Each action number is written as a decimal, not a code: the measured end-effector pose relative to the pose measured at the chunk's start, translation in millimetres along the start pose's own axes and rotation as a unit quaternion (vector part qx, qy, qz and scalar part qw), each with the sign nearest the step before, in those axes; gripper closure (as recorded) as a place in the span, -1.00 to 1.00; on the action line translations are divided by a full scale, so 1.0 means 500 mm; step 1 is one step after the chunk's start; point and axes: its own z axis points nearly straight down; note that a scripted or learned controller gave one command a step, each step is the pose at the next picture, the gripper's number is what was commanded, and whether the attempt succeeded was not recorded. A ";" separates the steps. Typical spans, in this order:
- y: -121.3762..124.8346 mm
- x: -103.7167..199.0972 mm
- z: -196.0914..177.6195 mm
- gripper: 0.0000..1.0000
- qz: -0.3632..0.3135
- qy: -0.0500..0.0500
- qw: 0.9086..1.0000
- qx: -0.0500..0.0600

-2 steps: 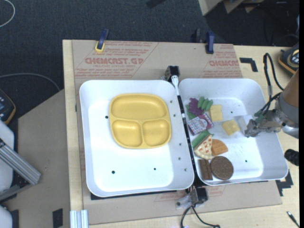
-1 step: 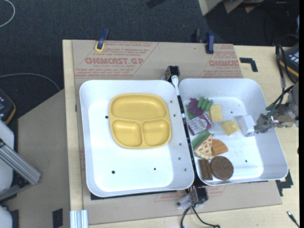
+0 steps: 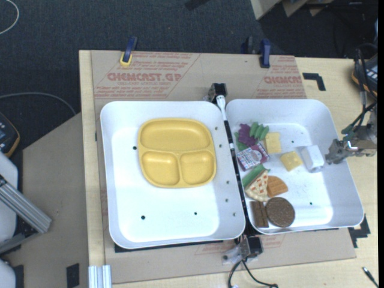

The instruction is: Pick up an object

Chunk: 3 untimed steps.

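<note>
The right white bin (image 3: 336, 125) holds several toy foods along its left side: purple grapes (image 3: 245, 138), a green piece (image 3: 259, 129), two yellow cheese blocks (image 3: 273, 143) (image 3: 291, 161), a small printed packet (image 3: 252, 158), a pizza slice (image 3: 258, 188), a round brown cookie (image 3: 280, 212) and a dark bar (image 3: 259, 213). A pale grey block (image 3: 312, 158) lies right of the cheese. My gripper (image 3: 337, 152) reaches in low over the bin's right rim, just right of that grey block, with the rest of the arm cut off by the frame edge.
The left white bin (image 3: 120, 179) carries a yellow three-compartment plate (image 3: 177, 152). Both bins rest on a cardboard sheet (image 3: 180, 71) held by clamps at the back. Cables hang by the right edge near the gripper.
</note>
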 end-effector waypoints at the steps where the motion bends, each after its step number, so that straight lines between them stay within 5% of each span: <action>1: 0.045 0.085 -0.016 1.00 -0.002 0.001 1.000 0.001; 3: 0.153 0.298 -0.008 1.00 -0.003 0.002 1.000 0.001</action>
